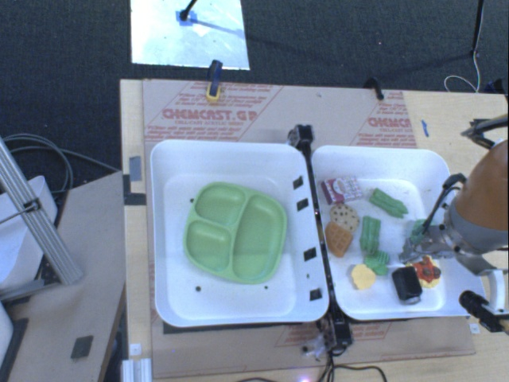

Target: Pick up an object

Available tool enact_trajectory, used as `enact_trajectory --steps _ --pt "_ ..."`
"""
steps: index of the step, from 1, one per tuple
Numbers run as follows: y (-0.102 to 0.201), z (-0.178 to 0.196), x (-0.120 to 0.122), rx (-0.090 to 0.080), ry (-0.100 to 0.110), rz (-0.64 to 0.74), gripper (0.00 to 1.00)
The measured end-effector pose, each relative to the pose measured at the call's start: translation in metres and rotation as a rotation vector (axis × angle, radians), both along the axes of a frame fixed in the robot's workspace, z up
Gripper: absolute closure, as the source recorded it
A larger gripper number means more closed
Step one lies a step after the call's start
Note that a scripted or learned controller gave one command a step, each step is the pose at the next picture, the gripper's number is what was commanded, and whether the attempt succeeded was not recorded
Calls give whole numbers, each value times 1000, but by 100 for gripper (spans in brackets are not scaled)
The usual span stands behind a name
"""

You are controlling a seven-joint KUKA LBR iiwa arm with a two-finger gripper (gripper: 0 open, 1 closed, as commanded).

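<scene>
From the camera view you look down on two white bins side by side. Take the right bin (436,165) as your landmark; all the loose items lie inside it. The left bin (171,165) holds a light green divided plate (235,231), sitting roughly at its middle.

You can see the arm (487,201) coming in over the right bin's right wall, orange band above grey wrist. The gripper (415,249) hangs low over the bin's lower right part. You cannot tell from here how its tips stand, because they blur into the clutter beneath.

Just below the gripper, towards the bin's lower right corner, you find a black block (406,283) and, touching it on the right, a red and orange toy (429,271). Either lies just beside the tool tip; nothing is visibly pinched.

Further left in the bin, a green ridged piece (371,235) stands near the centre, with a smaller green bit (380,259) just below it. A yellow piece (363,277) lies by the bin's lower wall. A tan waffle (338,239) and a speckled cookie (343,215) sit towards the left wall, with a red and white packet (342,189) above them. A green pod (388,202) lies in the bin's upper middle.
</scene>
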State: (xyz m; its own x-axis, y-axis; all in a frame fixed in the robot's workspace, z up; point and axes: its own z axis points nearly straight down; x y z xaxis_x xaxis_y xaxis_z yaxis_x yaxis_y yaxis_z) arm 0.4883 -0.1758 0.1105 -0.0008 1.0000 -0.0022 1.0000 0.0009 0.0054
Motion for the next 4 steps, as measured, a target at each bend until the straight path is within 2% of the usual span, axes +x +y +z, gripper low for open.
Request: enact_trajectory --steps 1,2,3,4 --pt "3 88 50 -2 -8 6 100" --pt "3 82 46 2 3 2 0" --pt "-33 41 35 1 7 -3 0" --pt "-18 -24 1 -6 -10 0 0"
